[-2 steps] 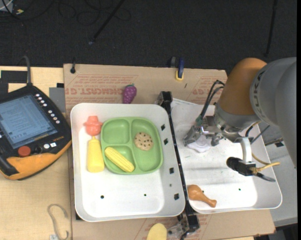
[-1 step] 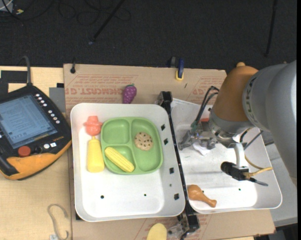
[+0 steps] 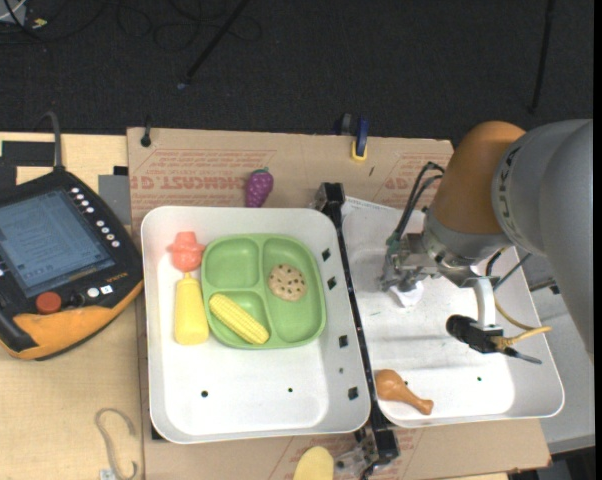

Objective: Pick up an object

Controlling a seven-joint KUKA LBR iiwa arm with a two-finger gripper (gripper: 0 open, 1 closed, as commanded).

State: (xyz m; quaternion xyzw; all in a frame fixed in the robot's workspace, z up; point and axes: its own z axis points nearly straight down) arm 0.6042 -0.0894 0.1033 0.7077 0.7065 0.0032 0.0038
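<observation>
My gripper (image 3: 405,286) hangs low over the upper left part of the right bin (image 3: 541,393), its tips near the bin floor. A tan chicken drumstick (image 3: 402,391) lies at the right bin's front left corner, well apart from the gripper. In the left bin (image 3: 241,408) a green divided plate (image 3: 303,320) bears a cookie (image 3: 287,282) and a corn cob (image 3: 238,319). Beside the plate's left edge lie a yellow bottle (image 3: 189,311) and a pink-red toy (image 3: 185,252).
A purple grape bunch (image 3: 258,187) rests on the cardboard behind the left bin. A yellow object (image 3: 314,462) sits at the front between the bins. A black cable fitting (image 3: 473,334) hangs from the arm over the right bin. A teach pendant (image 3: 51,258) lies at the left.
</observation>
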